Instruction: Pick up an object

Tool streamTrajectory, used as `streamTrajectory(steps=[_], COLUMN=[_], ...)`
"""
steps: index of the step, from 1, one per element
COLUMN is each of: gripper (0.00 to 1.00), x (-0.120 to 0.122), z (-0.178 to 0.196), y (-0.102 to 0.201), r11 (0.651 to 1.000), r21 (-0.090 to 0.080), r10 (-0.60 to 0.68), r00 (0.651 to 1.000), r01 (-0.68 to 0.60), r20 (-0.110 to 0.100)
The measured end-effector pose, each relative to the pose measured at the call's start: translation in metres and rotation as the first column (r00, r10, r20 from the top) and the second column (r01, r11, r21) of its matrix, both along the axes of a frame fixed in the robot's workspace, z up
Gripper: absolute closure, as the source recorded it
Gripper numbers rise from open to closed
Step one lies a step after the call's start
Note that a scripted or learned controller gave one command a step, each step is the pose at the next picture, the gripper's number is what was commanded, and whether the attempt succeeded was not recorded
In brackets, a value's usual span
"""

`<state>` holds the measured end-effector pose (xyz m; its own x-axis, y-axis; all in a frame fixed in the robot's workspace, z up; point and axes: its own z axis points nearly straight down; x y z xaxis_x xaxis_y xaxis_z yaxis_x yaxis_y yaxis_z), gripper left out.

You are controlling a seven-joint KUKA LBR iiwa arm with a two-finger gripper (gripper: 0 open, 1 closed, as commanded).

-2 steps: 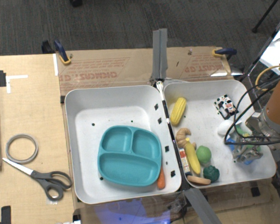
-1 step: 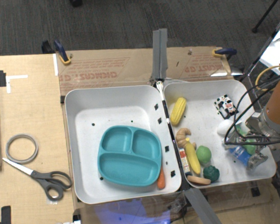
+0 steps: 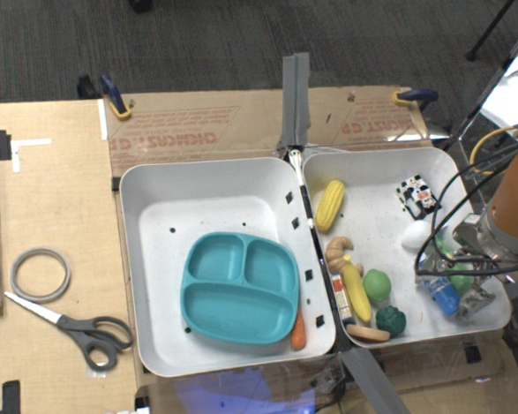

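so the gripper (image 3: 459, 281) sits low in the right bin (image 3: 375, 162), at its right side near the front, probably because that's where the small stuff is piled within reach. it hangs right over a blue object (image 3: 446, 300) with a green object (image 3: 459, 279) just behind — the blue one looks like the target, though that's only my read. whether it's gripping anything i can't tell, cables cover it. the blue object's long axis runs on a diagonal, from back-left toward front-right. a teal tray (image 3: 240, 287) lies in the left bin (image 3: 156, 253).
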<state>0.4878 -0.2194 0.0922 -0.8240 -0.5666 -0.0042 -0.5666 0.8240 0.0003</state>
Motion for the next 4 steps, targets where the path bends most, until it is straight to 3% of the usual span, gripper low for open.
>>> streamTrajectory(steps=[1, 3, 4], gripper=[0.00, 0.00, 0.00], x=[0.000, -0.003, -0.009], z=[0.000, 0.000, -0.001], y=[0.000, 0.000, 0.042], r11=[0.985, 0.909, 0.855], r21=[-0.003, -0.003, 0.000], r10=[0.171, 0.417, 0.519], r00=[0.985, 0.909, 0.855], r01=[-0.171, -0.417, -0.519], r20=[0.001, 0.002, -0.001])
